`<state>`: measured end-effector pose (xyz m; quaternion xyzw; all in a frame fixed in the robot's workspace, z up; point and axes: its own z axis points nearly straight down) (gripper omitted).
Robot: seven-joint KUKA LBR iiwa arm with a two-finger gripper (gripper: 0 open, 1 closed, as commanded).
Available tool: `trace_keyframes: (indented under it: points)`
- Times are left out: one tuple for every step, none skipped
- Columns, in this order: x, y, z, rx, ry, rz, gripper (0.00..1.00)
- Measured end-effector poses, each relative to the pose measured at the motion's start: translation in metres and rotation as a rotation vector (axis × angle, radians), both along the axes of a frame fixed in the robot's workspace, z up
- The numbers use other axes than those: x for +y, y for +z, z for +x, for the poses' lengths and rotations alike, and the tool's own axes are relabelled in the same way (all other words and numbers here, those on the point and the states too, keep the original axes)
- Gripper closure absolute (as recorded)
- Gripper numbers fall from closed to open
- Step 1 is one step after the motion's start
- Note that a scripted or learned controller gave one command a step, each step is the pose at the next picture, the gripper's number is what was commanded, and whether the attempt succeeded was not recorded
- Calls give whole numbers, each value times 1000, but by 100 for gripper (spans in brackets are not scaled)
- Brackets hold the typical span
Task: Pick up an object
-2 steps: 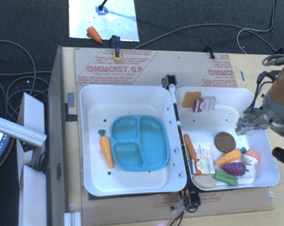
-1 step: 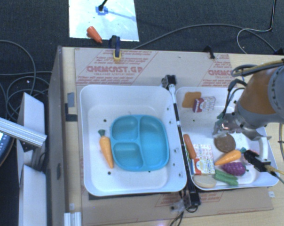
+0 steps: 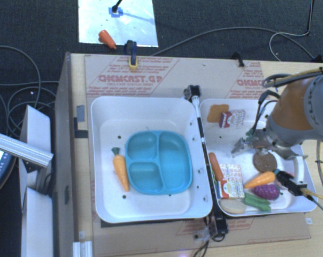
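Diagonally, orange carrot (image 3: 259, 179) tip pointing lower-left, right bin (image 3: 306, 189)

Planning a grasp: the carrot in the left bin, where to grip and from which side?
Judging by its pose, grip the carrot mid-body from straight above, fingers closing across its width. It lies flat, lengthwise between the bin wall and the blue tray, leaves toward the far end.

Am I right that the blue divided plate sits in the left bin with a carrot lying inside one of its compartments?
Not quite: the camera view shows the plate in the left bin, but the carrot lies on the bin floor beside the plate's left edge, not in a compartment.
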<state>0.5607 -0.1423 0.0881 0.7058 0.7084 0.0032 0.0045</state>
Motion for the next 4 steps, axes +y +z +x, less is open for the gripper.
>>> trace_keyframes:
  points:
    - [19,66,66,5,1,1,0]
    - [50,20,107,13,-1,2,0]
    - [50,31,107,18,5,2,100]
    - [31,50,59,8,-2,0,100]
